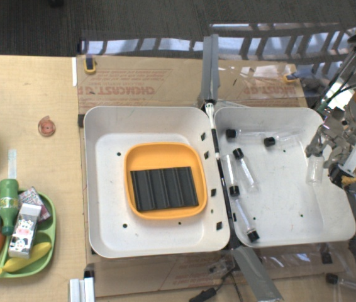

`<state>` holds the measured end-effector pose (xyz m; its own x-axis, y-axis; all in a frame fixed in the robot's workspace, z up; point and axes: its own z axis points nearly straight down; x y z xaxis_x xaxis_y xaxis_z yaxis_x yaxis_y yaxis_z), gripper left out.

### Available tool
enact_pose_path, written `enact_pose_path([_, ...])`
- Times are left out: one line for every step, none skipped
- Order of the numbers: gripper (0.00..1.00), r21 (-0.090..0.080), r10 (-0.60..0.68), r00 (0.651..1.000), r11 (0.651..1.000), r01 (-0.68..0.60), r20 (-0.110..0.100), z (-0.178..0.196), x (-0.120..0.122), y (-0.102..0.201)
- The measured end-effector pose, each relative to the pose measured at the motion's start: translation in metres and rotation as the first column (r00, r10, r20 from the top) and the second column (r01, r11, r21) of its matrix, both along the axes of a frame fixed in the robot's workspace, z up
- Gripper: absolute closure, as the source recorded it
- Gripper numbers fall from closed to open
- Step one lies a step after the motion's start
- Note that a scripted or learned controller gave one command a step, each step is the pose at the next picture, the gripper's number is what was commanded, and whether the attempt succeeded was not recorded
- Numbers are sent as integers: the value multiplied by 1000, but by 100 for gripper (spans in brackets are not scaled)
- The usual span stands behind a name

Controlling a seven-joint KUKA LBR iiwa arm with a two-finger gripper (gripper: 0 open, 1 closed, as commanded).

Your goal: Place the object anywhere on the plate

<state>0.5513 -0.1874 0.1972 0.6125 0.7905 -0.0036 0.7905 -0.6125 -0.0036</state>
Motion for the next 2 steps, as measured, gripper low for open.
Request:
enact_pose_path([100,0,208,978,978,-208,2,50,70,-23])
enact_pose_path([100,-1,490,872,872,-490,3,73,108,-17])
